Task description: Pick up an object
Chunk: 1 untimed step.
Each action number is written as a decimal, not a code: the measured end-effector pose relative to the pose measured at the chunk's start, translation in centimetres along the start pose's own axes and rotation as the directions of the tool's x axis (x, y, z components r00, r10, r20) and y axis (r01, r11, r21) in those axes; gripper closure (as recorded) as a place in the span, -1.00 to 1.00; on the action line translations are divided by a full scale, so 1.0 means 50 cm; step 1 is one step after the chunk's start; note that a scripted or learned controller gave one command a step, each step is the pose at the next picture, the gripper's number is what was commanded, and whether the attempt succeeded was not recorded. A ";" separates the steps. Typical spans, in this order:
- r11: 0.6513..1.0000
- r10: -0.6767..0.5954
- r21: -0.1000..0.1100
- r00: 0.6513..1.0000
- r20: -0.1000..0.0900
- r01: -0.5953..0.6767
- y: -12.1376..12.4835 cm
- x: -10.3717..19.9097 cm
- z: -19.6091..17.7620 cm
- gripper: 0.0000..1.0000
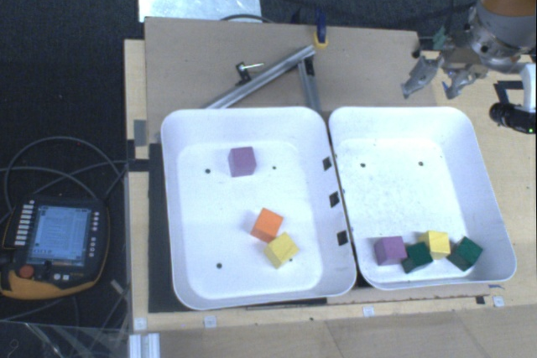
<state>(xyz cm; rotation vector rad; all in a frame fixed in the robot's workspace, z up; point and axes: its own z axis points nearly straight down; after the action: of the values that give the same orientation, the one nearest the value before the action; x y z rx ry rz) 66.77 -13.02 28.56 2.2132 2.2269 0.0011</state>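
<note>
Camera view: my hand point(438, 80) sits at upper right of the frame, above the tabletop point(369, 63) past the right bin's point(482, 155) far rim, fingers spread apart, nothing between them. Left bin point(180, 205) holds a purple cube point(242, 161), plus an orange cube point(267, 224) touching a yellow cube point(282, 249). Right bin's lower edge has a purple block point(389, 249), two green blocks point(416, 256) point(466, 251) and a yellow block point(437, 243) clustered.

Three blocks point(267, 223) in left bin point(180, 264)
</note>
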 end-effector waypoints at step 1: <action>1.000 0.000 0.000 1.000 0.001 0.000 0.000 0.000 0.000 -1.00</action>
<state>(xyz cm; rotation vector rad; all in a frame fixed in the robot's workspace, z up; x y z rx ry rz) 66.77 -13.04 28.56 2.2135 2.2263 0.0003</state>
